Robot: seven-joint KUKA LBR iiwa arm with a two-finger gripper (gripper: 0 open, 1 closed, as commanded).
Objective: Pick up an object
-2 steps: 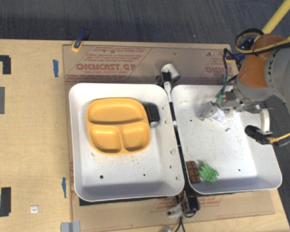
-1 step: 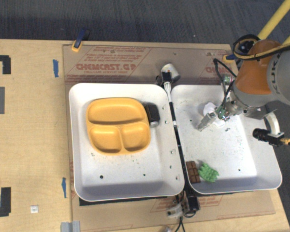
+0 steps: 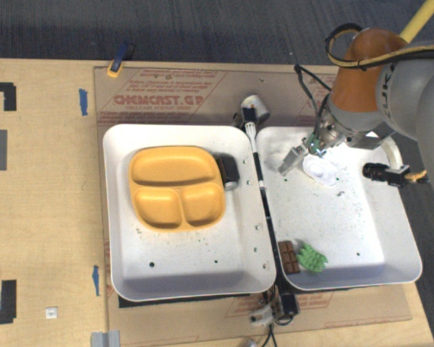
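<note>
In the right bin, near its front-left corner, a small green toy lies against a brown block, both well apart from the arm. Farther back, toward the far edge of that bin, a crumpled white object lies on the floor, and the gripper hangs just beside and over it, at its left-hand side, so this looks like the nearest thing to take. One grey finger points out toward the bin's left wall; whether the gripper is wide or narrow I cannot tell, and nothing is seen held. In the left bin lie a yellow tray and a black object beside it.
</note>
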